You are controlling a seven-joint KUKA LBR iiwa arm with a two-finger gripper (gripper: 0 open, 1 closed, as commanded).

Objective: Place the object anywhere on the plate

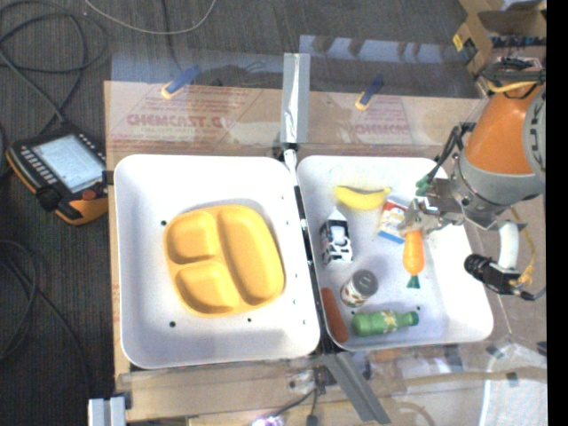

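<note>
Nearest edge of the right bin (pixel 461 322): a green bottle (pixel 384 321) lies on its side along the front wall. Just left of it, a brown sausage-shaped piece (pixel 334 315) lies against the bin's left rim. Behind the bottle stands a small can (pixel 359 286), top facing up.

Mid bin: a small black-and-white carton (pixel 336 241) sits near the left wall. To the right, a toy carrot (pixel 413 256) hangs or lies with its green tip toward the near side, its orange top touching the gripper (pixel 419 219). Whether the carrot is pinched and lifted or merely resting on the bin floor under the tool cannot be told from this slant. Beside the tool's left, a small red-and-white packet (pixel 391 223).

Far part of the bin: a yellow banana (pixel 360 197), well apart from the near items.

Left bin (pixel 133 264): the yellow divided plate (pixel 226 257) lies in the middle, three compartments, nothing on them.

The arm (pixel 501 149) reaches in from the right, orange band over the bin's right rim.

Progress, as a judgement: the carrot looks like the chosen object, and the job is at the pick stage at best. Left to do: confirm the hold, raise it above the bin walls, carry it across the divider between the bins, and set it down in any compartment of the plate.
</note>
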